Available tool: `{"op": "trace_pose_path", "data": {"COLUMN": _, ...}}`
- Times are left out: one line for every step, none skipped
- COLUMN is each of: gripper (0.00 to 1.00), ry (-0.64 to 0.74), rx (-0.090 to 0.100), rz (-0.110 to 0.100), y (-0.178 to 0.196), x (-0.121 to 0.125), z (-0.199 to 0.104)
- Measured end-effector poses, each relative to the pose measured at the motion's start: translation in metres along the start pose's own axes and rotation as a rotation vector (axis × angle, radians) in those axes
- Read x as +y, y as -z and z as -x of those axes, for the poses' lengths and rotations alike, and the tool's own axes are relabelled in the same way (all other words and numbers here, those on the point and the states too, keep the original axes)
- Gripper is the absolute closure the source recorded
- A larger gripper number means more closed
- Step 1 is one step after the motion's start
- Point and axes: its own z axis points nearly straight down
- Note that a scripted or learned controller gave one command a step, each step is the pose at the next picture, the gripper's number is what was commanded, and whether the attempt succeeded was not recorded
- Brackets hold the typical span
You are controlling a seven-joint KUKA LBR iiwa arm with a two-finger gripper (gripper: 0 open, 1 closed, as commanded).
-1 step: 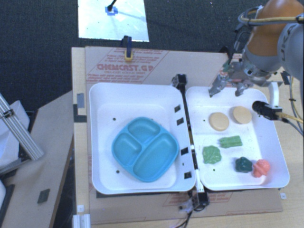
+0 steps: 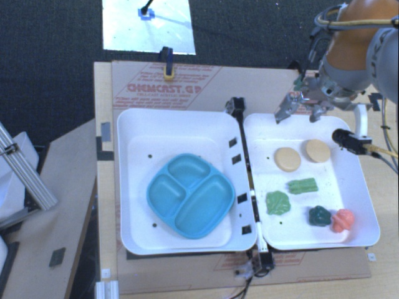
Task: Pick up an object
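Note:
The right bin holds several small items: two tan round discs, a green rectangular piece, a light green leafy piece, a dark teal lump and a pink-orange lump. My gripper hangs over the far edge of the right bin, above and behind the discs, open with nothing between its fingers.
The left bin holds a blue divided plate. A black clip divider runs between the bins. A camera cable and black fitting sit at the right bin's far right rim.

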Motion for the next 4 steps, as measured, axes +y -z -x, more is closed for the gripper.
{"op": "trace_pose_path", "data": {"gripper": 0.00, "ry": 0.003, "rx": 0.000, "rz": -0.002, "y": -0.052, "x": 0.008, "z": -0.007}}
{"op": "trace_pose_path", "data": {"gripper": 0.00, "ry": -0.002, "rx": 0.000, "rz": -0.003, "y": -0.098, "x": 0.002, "z": -0.001}}
{"op": "trace_pose_path", "data": {"gripper": 0.00, "ry": -0.002, "rx": 0.000, "rz": -0.002, "y": -0.149, "x": 0.002, "z": -0.002}}
{"op": "trace_pose_path", "data": {"gripper": 1.00, "ry": -0.002, "rx": 0.000, "rz": 0.003, "y": -0.135, "x": 0.003, "z": -0.001}}
